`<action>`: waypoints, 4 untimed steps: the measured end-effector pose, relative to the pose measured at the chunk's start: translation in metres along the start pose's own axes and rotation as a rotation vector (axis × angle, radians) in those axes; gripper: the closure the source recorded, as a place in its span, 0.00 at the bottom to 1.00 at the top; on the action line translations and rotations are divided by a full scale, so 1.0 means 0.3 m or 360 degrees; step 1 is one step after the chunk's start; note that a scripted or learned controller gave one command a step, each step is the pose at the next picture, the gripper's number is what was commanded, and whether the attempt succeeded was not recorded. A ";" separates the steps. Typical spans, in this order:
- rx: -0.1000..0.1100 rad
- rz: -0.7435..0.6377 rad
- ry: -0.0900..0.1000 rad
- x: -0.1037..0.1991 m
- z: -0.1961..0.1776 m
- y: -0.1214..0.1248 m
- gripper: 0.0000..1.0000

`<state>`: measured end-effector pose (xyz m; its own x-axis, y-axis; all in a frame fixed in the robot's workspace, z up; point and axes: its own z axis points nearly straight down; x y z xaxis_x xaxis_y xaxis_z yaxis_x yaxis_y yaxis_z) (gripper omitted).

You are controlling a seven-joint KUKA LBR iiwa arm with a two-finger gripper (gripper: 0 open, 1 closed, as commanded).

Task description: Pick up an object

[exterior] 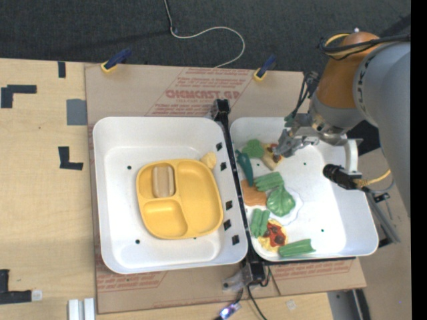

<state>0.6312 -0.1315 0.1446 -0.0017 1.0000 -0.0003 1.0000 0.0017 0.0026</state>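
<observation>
Gripper (pixel 283 145) low over right bin (pixel 347 235), at upper edge of toy-food pile (pixel 270 199), likely lining up pick. Grip state: cannot tell. Yellow plate (pixel 179 200) in left bin (pixel 113 179).

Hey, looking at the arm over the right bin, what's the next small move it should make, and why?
Probably lower the gripper a little. It sits at the upper edge of the toy pile in the right bin, right by a small brown piece, with nothing seen between its tips.

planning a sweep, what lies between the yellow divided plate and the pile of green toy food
In the camera view, the black divider where both bins meet.
</observation>
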 end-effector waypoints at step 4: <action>0.0009 -0.0006 0.0003 0.307 -0.297 -0.132 1.00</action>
<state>0.5913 -0.0394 0.2337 -0.0052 1.0000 0.0015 1.0000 0.0053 -0.0028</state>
